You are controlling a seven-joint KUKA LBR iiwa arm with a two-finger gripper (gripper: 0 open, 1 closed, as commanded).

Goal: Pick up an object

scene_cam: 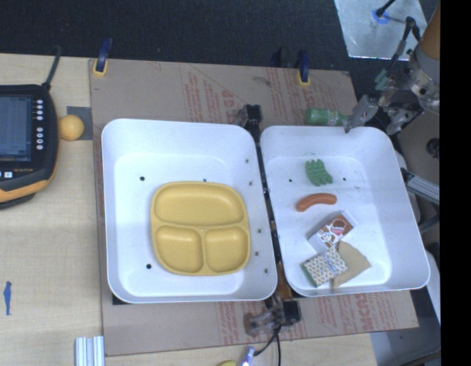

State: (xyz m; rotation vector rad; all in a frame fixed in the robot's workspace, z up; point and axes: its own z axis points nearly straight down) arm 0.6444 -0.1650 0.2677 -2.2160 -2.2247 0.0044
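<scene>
Across the worktop [68,280] two white bins are sitting side by side on a cardboard sheet. Left bin [121,227] is carrying a yellow divided tray [199,227]; right bin [388,204] is carrying the loose pieces: a patterned packet [325,268] lying against a tan card [356,261] near the front wall, a small brown-and-white box [331,231] just behind them, an orange sausage [316,201] mid-bin, and a green ridged item [318,172] toward the back. Gripper [361,113] is hanging at the back right corner, outside the right bin's rim and well apart from every piece; whether the jaws are spread or pressed together, cannot tell, detail too small. A green cylinder [324,117] is lying on the cardboard just beside it, outside both bins. Judging the step: approach not begun, nothing grasped. Next move is calling for travel inward over the right bin, then a descent on one isolated piece; the sausage is looking the cleanest target, lying clear of its neighbours.
</scene>
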